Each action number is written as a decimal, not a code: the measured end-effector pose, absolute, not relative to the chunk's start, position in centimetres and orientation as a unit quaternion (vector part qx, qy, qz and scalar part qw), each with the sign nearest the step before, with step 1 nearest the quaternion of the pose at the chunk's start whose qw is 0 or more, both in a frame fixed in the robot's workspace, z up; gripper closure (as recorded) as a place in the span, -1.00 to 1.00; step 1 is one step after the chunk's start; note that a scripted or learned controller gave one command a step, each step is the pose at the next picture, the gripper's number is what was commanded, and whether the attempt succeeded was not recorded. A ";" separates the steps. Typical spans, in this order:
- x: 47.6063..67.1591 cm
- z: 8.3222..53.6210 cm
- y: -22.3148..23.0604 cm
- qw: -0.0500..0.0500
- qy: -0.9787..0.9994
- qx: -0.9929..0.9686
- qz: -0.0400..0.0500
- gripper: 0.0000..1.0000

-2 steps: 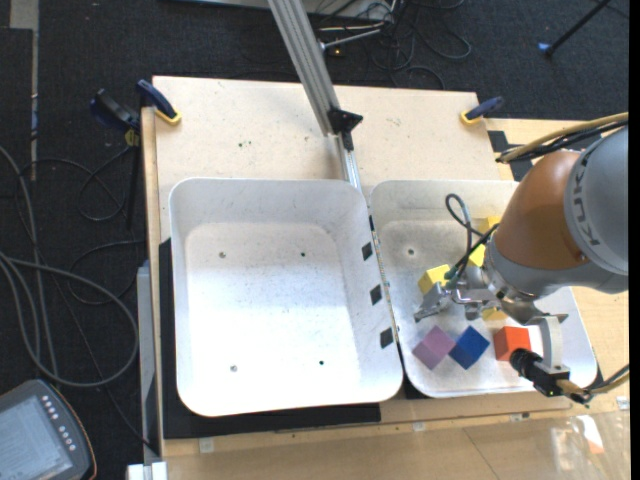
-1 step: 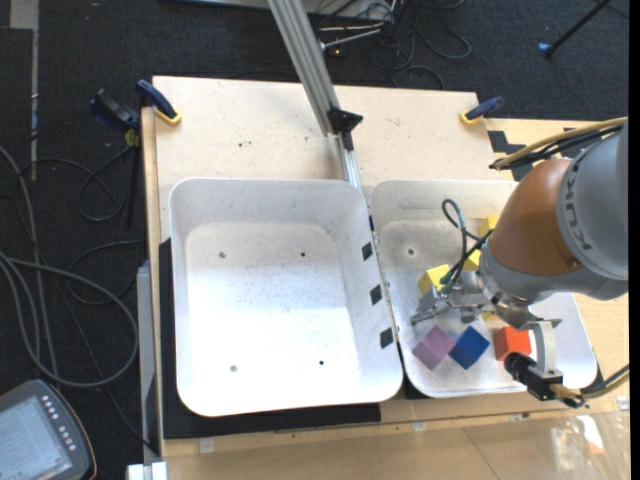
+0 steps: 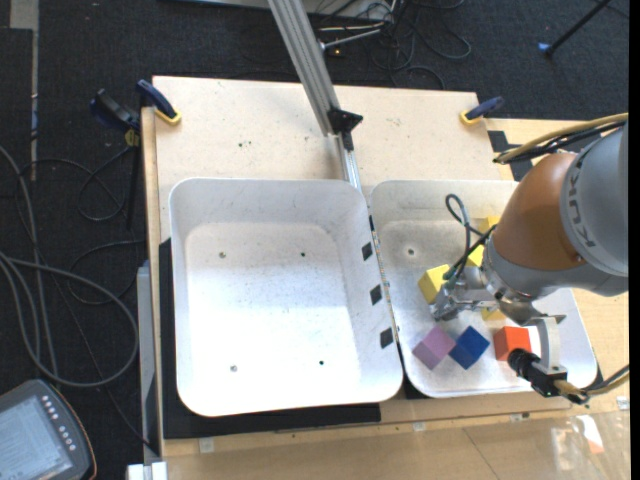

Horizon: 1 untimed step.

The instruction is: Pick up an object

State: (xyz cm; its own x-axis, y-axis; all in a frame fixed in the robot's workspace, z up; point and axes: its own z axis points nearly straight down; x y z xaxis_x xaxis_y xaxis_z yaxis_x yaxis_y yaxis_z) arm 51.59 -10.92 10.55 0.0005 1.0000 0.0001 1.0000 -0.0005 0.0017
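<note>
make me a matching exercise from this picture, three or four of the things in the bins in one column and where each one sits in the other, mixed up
Things:
1. purple block
2. blue block
3. orange block
4. yellow block

Places:
A. farthest from the camera of the four, beside the gripper
B. between the purple and orange ones
C. nearest the divider between the bins
D. farthest right, under the arm

Pairs: 1-C, 2-B, 3-D, 4-A

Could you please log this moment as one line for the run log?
arm: over right bin | gripper: low beside yellow block | purple block, blue block, orange block: resting in bin | grasp: unconfirmed
</note>
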 end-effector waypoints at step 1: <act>51.2 14.9 -10.7 0.002 0.708 0.706 0.001 1.00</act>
